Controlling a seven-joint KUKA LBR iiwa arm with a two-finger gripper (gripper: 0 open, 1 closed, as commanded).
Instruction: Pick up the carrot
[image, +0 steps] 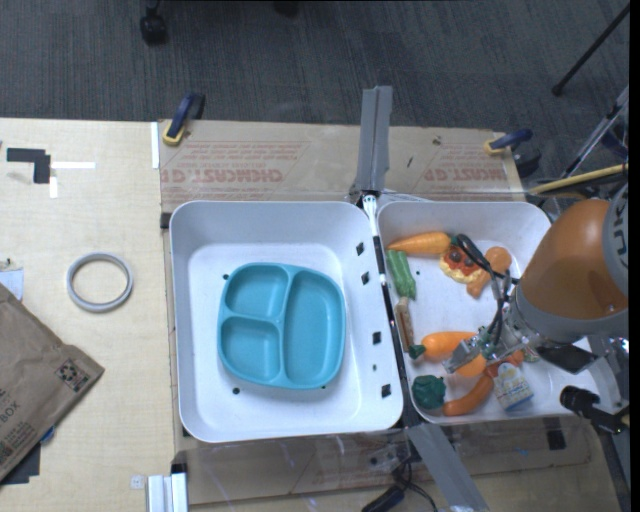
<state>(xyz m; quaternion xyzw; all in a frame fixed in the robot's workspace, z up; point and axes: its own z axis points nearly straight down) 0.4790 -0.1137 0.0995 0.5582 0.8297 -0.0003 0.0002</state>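
- The carrot (446, 344) is lying in the right bin (535, 215), toward its lower left, with its green end pointing at the divider between the bins.
- The gripper (481, 349) is sitting low over the carrot's right end, touching or just above it; whether its fingers are open or closed cannot be told from this view.
- Another orange piece (468, 397) is lying just below the gripper, beside a dark green piece (429, 389) at the bin's lower left corner.
- A second carrot-like item (421, 243) is resting near the bin's top, with a pizza slice (462, 263) to its right.
- A green vegetable (402, 273) is lying along the bin's left wall.
- The arm (580, 270), orange-banded, is reaching in over the bin's right side.
- The left bin (195, 320) is holding a blue divided plate (283, 326).
- A tape ring (99, 281) is lying on the bench (80, 210), well left of the bins.
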